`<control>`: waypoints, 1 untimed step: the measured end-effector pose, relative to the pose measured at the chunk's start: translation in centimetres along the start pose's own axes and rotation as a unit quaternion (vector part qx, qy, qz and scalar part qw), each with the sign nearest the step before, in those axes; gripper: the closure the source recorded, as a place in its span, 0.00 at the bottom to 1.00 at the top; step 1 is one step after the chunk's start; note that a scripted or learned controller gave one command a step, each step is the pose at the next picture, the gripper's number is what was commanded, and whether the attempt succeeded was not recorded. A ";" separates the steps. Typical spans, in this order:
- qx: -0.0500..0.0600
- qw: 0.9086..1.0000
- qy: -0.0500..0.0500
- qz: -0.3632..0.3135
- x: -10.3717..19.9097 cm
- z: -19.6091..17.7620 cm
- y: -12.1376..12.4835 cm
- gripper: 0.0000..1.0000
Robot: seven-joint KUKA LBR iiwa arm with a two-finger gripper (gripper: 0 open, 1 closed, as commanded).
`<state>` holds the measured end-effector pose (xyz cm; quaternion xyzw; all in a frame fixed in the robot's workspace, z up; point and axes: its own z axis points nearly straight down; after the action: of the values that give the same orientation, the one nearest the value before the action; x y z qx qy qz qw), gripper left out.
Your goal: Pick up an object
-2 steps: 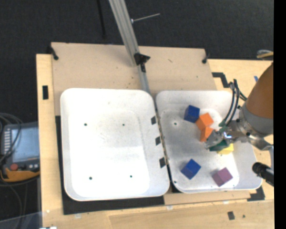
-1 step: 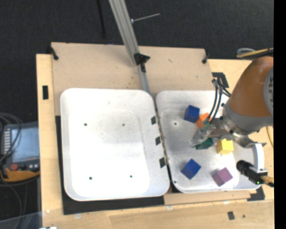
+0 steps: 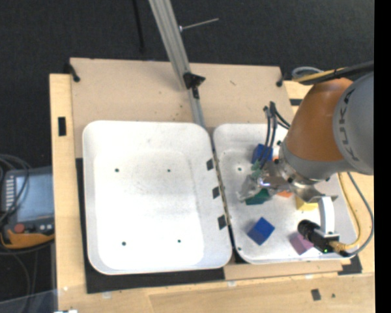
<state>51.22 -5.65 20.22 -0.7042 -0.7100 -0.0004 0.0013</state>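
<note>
**Gripper low in right bin, over green piece; finger state unreadable**

Camera view:
- Two shallow white plastic bins are seen side by side on the wooden bench [image 3: 150, 90]. The left white bin [image 3: 150, 194] is at 9 o'clock from frame centre, the right white bin [image 3: 234, 142] at 3 o'clock.
- The grey KUKA arm with the orange band [image 3: 319, 126] is seen entering from 3 o'clock and bending down into the right bin.
- The two-finger gripper [image 3: 260, 184] is located near the middle of the right bin, low over the floor. Whether it is apart, together or clamped on anything cannot be told: the tips are blurred and partly covered by the wrist.
- A small dark green flat piece [image 3: 255, 199] is seen just at 6 o'clock of the gripper, touching or nearly touching it; which one cannot be told.
- A blue cube-like block [image 3: 261, 230] lies at 6 o'clock of the green piece, apart from it, on the bin floor.
- A small purple block [image 3: 301, 242] lies at 3 o'clock of the blue cube, near the bin's lower right corner.
- A small yellow piece [image 3: 306, 205] is seen at 3 o'clock of the gripper, partly under the wrist.
- A blue part [image 3: 260, 154] with cables is seen at 12 o'clock of the gripper.
- A grey aluminium rail [image 3: 173, 38] runs from 12 o'clock down to the gap between the bins.
- A handheld pendant with a screen [image 3: 26, 204] lies off the bench at 9 o'clock.
</note>
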 end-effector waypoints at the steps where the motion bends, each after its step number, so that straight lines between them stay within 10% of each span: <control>1: -0.001 1.000 0.000 0.000 5.3 -0.8 2.1 1.00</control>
<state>53.29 -0.31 21.00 -0.7041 -0.7101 -0.0011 0.0003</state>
